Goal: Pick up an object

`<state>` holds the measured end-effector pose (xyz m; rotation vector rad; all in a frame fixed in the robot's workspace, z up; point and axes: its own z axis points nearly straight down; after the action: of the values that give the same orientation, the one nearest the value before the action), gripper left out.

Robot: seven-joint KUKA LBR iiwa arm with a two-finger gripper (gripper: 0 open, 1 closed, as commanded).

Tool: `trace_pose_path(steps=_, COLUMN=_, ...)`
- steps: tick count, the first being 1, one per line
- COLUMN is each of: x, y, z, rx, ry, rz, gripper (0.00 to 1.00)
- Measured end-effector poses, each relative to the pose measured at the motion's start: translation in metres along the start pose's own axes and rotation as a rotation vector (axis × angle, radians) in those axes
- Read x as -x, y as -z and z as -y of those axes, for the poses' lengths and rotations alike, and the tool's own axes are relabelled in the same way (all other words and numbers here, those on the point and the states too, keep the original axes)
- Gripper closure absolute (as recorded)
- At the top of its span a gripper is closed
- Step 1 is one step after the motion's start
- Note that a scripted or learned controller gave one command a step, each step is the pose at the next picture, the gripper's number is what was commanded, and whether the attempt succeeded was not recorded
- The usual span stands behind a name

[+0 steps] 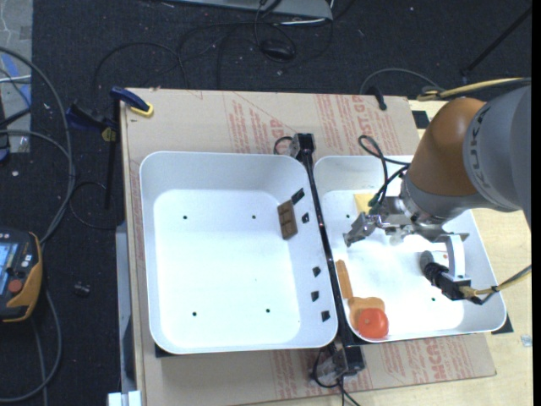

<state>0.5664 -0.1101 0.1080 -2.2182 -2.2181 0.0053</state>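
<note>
Gripper [362,228] low in right bin [486,299], fingers look slightly spread, nothing between them. Orange-handled tool with red ball end [365,311] sits near the front wall, yellow piece [364,201] just behind gripper. Risk: closes on bare floor between them.

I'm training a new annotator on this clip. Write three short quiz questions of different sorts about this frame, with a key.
1. True or false: the brown block lies in the bin on the view's left.
2. Which thing sits nearest the right bin's near edge? A) yellow piece B) orange-red ball C) brown block
3. Fill in: the claw hovers over the ___ bin.

Key: 1 true; 2 B; 3 right.
</note>
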Motion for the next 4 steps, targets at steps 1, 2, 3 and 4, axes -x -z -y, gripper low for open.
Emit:
trace_pose_path(steps=1, x=0.000, y=0.013, z=-0.002, rx=0.006, ry=0.000, rz=0.001, gripper=1.00)
trace_pose_path(steps=2, x=-0.001, y=0.072, z=-0.011, rx=0.011, ry=0.001, rz=0.001, gripper=1.00)
trace_pose_path(steps=3, x=-0.001, y=0.124, z=-0.011, rx=0.011, ry=0.000, rz=0.001, gripper=1.00)
trace_pose_path(steps=4, x=-0.049, y=0.114, z=-0.016, rx=0.005, ry=0.004, rz=0.000, gripper=1.00)
